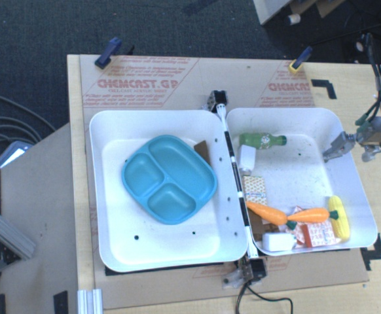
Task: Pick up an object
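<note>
A light-blue divided plastic plate (169, 178) lies in the left white bin (105, 175). In the right white bin (354, 182) — a green bottle (262, 140), two orange toy carrots (267, 212), a yellow corn cob (338, 216). The gripper (338, 146) hovers at the right rim, up-right of the corn, holding nothing — its spread cannot be told.

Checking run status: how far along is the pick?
Nothing looks picked yet. The gripper sits at the right bin's far right rim with nothing seen between its fingers. The bottle, carrots and corn lie in that bin. The whole grasp and lift remain.
</note>
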Robot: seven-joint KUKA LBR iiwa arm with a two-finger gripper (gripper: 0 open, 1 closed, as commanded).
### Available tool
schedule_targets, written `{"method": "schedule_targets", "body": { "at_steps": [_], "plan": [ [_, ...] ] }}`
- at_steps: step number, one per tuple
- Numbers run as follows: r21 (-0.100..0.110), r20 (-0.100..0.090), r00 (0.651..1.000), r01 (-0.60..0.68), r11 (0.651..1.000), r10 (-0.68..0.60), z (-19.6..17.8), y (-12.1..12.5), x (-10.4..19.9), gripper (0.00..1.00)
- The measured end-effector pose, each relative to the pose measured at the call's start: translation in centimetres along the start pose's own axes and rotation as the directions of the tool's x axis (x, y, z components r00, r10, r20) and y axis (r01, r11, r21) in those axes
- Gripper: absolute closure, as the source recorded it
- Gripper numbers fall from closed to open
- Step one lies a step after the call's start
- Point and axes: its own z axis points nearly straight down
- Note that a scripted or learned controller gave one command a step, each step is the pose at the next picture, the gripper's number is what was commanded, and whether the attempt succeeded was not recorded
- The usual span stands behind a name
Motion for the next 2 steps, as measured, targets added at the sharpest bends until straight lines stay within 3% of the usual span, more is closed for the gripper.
{"method": "schedule_targets", "body": {
  "at_steps": [1, 2],
  "plan": [
    [0.001, 0.0, 1.0, -0.001, 1.0, 0.001, 7.9, -5.3, 3.5, 0.0],
    [-0.002, 0.001, 1.0, 0.001, 1.0, -0.001, 9.1, -1.1, 8.0, 0.0]
  ]
}}
